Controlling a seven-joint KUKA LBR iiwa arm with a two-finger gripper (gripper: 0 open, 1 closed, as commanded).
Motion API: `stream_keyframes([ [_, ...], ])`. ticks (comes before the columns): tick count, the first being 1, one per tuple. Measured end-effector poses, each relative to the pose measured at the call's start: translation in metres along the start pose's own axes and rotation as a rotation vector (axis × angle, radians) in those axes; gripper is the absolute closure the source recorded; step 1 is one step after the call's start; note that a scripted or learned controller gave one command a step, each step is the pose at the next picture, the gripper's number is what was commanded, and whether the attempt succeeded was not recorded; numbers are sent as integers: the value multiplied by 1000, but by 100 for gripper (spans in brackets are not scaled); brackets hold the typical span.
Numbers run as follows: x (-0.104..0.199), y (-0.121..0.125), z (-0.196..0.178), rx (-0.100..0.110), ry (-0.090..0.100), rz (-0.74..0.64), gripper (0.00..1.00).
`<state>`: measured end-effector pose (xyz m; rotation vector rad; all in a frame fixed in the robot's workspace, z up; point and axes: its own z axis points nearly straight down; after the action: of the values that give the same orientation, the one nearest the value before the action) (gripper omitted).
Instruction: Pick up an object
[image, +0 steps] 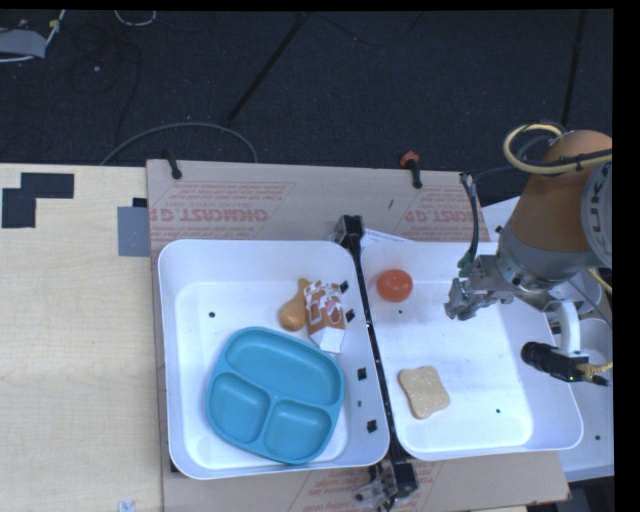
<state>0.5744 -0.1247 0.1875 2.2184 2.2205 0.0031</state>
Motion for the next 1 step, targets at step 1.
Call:
stream_keyframes([
  [1, -1, 0, -18, 4, 1, 0, 100],
])
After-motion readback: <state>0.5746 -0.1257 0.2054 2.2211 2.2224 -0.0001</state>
